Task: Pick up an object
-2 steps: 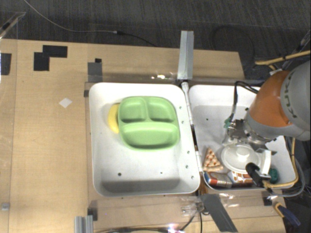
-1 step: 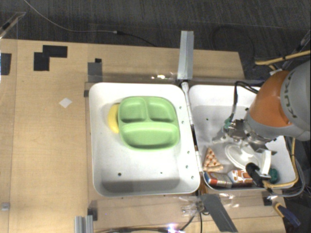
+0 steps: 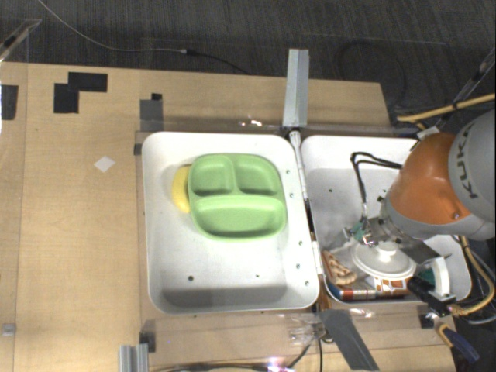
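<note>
Because loose items are clustered in the near-left corner of the right bin [image 3: 341, 161], arm [image 3: 430, 188] lowered there, wrist [image 3: 381, 260] directly above the pile [image 3: 364, 284]. Candidate objects: brown item [image 3: 335, 264] and red-and-white item [image 3: 372, 291] against the front wall. Jaw state cannot be told, hidden under wrist. Left bin [image 3: 167, 231]: green divided tray [image 3: 235, 194] over a yellow object [image 3: 180, 188], left aside.
</note>
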Tool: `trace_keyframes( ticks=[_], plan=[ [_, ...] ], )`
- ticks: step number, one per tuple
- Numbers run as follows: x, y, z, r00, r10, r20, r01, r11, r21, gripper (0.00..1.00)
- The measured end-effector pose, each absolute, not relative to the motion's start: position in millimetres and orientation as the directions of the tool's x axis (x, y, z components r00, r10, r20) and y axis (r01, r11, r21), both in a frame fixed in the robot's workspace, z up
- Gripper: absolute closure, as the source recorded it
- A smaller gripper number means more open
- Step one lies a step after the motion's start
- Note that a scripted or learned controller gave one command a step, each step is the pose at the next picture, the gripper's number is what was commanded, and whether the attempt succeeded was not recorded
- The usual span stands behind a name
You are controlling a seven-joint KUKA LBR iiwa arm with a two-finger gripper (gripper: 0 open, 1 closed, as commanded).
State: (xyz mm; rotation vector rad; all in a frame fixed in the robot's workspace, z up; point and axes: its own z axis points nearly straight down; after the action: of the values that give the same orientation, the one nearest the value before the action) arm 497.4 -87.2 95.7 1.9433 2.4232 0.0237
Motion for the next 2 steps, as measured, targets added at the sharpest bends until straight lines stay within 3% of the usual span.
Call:
trace_keyframes(
  ticks=[1,2],
  plan=[
    [488.5,-49.9,185.3,-0.268,0.963,-0.002,0.963,0.268,0.006,0.0],
    [488.4,-25.2,234.7,-0.31,0.951,-0.002,0.951,0.31,0.006,0.0]
  ],
)
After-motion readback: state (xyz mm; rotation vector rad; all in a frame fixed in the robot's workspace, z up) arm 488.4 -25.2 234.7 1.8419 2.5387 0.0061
